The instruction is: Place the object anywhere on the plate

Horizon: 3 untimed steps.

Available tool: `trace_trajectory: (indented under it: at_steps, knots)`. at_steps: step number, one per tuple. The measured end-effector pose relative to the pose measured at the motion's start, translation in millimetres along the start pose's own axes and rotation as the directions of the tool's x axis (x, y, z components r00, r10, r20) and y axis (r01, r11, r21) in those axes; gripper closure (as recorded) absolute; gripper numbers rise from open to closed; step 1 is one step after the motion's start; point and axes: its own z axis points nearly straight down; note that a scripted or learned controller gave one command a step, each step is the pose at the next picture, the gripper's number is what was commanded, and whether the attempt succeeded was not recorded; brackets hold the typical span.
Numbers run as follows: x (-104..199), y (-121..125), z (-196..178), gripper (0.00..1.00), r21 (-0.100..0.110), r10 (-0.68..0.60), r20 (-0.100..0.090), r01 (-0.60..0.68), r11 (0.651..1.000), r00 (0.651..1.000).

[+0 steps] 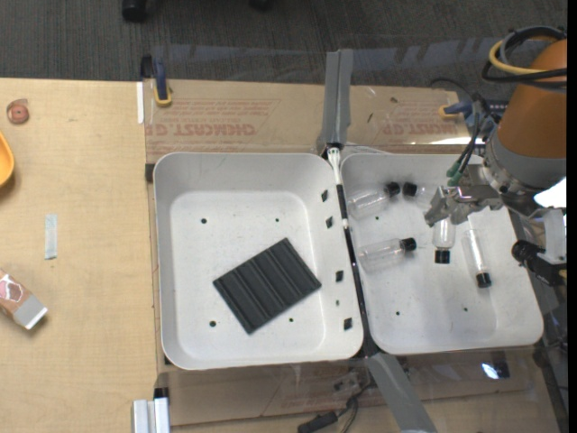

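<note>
Two shallow white bins sit side by side on the bench, and the gripper hangs over the right one, at the end of the grey arm with its orange band reaching in from the right. Far to the gripper's left, beyond both bins, the bare wooden benchtop carries a small orange-rimmed object at the edge, a little grey strip and a small brown and white packet. Nearer, but well apart from the gripper, the left bin holds the plate, a dark ribbed rectangle lying flat and turned at a slant. Just left of the gripper, in the right bin, lie two clear vials with black caps: one level with it, another a little below. Directly under the gripper a third clear vial stands with its black cap downward, close against the fingertips, though I cannot tell whether the fingers are closed on it or how far apart they stand. To the gripper's lower right a fourth vial rests on the bin floor, apart from the others.
</note>
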Motion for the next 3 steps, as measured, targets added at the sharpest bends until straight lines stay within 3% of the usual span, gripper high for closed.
trace_trajectory:
  at_steps: [1, 2, 3]
  knots:
    - [77.4, 7.5, 16.3, 1.0, 0.004, 0.274, 0.001, -0.274, 0.962, 0.962]
    - [146.3, 3.1, 31.2, 1.0, 0.003, 0.3, 0.002, -0.3, 0.954, 0.954]
    - [201.0, 11.1, -11.6, 1.0, 0.003, 0.116, 0.003, -0.116, 0.993, 0.993]
